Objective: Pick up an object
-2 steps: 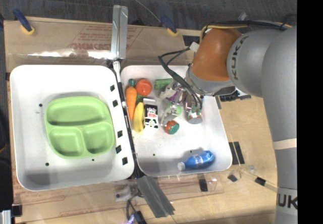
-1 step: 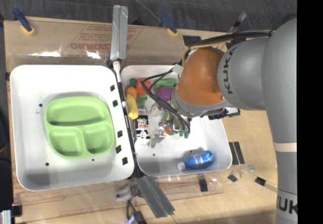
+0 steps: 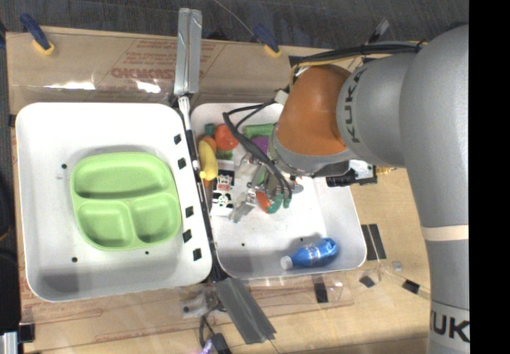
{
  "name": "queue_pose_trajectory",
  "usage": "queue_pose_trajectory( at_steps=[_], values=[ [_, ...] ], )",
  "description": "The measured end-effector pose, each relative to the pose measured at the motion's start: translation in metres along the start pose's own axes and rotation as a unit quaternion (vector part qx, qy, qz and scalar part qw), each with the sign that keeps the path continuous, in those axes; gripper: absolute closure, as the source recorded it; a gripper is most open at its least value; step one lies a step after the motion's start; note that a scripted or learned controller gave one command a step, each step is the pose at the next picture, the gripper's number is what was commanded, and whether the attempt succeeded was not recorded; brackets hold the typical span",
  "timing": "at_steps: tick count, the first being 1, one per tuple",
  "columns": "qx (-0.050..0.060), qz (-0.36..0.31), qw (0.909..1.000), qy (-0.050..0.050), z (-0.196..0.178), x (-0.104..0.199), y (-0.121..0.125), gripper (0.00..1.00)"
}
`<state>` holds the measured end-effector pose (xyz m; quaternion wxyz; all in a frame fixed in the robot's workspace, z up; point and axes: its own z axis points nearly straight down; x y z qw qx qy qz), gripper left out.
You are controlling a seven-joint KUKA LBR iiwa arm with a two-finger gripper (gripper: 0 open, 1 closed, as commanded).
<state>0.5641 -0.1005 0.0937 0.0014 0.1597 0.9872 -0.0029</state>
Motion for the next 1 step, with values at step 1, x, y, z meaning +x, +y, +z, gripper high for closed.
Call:
queue_pose_trajectory(
  at_steps=[1],
  values=[
    [-0.002, -0.022, 0.9998, 0.000, 0.0004, -0.0351, -0.0931, 0.00]
  ],
)
